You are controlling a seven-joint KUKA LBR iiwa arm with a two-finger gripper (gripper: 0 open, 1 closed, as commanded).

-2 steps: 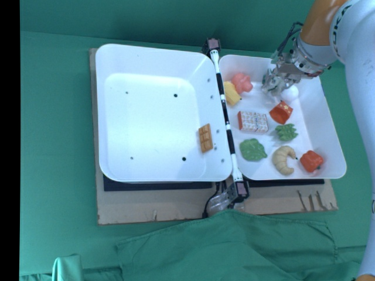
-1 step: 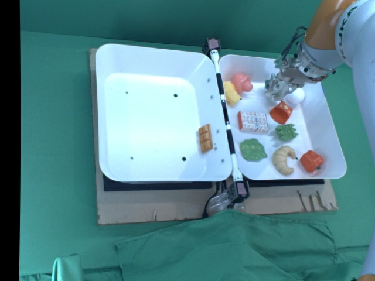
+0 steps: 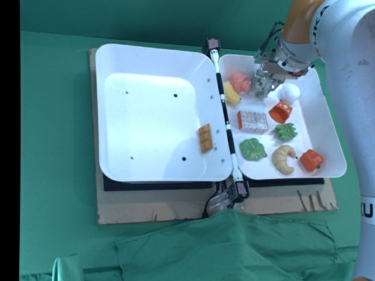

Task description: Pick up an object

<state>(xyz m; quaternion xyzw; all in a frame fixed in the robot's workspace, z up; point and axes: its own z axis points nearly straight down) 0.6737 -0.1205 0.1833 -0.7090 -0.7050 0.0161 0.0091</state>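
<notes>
My gripper (image 3: 263, 89) hangs over the back of the right bin (image 3: 331, 151), fingers pointing down between a pink toy (image 3: 240, 81) on its left and a white egg-like piece (image 3: 289, 92) on its right. Just in front of it lie a red-orange block (image 3: 280, 111) and a red-and-white waffle square (image 3: 252, 120). A yellow piece (image 3: 231, 95) rests against the bin's left wall. Nearer the front are a green leafy toy (image 3: 252, 149), a smaller green piece (image 3: 286, 132), a tan croissant (image 3: 285, 158) and an orange-red piece (image 3: 311, 160). Nothing shows between the fingers.
The left bin (image 3: 117, 69) holds one small orange-brown biscuit bar (image 3: 205, 137) near its right wall. A black-and-white rod (image 3: 225, 107) runs along the divide between the bins. Green cloth (image 3: 228, 244) lies bunched at the bench front.
</notes>
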